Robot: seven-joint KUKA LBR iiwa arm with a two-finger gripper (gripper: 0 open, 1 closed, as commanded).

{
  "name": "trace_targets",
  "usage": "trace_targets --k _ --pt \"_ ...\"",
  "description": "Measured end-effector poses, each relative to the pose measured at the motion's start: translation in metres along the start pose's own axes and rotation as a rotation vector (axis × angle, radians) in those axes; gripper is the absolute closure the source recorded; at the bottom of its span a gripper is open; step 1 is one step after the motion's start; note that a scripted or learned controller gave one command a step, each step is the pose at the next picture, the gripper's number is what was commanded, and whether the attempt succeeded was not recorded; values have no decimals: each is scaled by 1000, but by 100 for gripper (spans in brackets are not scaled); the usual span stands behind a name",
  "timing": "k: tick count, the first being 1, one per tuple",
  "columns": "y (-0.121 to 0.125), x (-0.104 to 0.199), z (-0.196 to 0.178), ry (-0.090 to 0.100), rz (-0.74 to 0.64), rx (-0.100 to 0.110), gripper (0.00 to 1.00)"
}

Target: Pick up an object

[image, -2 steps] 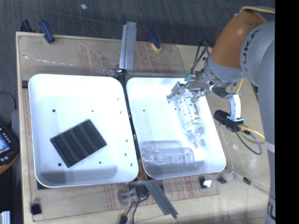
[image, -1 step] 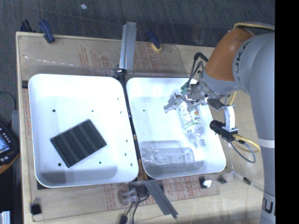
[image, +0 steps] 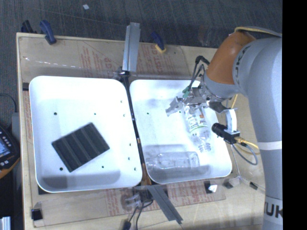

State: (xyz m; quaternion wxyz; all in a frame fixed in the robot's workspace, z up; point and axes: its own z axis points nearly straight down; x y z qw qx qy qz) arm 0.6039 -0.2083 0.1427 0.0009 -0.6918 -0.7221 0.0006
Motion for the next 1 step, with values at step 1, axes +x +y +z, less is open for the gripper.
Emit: trace_targets --k 1 --pt "-29 0 -74 -2 -143 -2 0"
